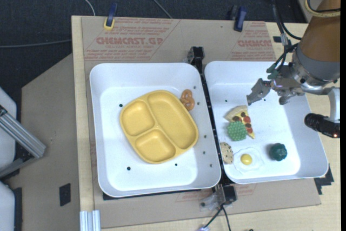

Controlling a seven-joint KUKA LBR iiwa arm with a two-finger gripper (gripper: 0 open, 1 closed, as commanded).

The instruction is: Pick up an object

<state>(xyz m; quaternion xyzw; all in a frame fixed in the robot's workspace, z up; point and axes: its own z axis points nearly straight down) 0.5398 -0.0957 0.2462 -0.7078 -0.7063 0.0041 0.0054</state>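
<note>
Two white bins sat side by side on brown board. Reaching from the right, the gripper (270, 93) hung open and empty over the right bin (308, 170) — toy food (238, 122) clustered near the bin's left wall, bare floor between.

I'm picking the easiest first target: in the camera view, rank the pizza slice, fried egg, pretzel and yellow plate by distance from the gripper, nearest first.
From the gripper, over the right bin:
1. Pizza slice, right bin, just below-left of the gripper.
2. Fried egg, near the right bin's front edge.
3. Pretzel, left bin, by the divider.
4. Yellow plate, middle of the left bin.
</note>
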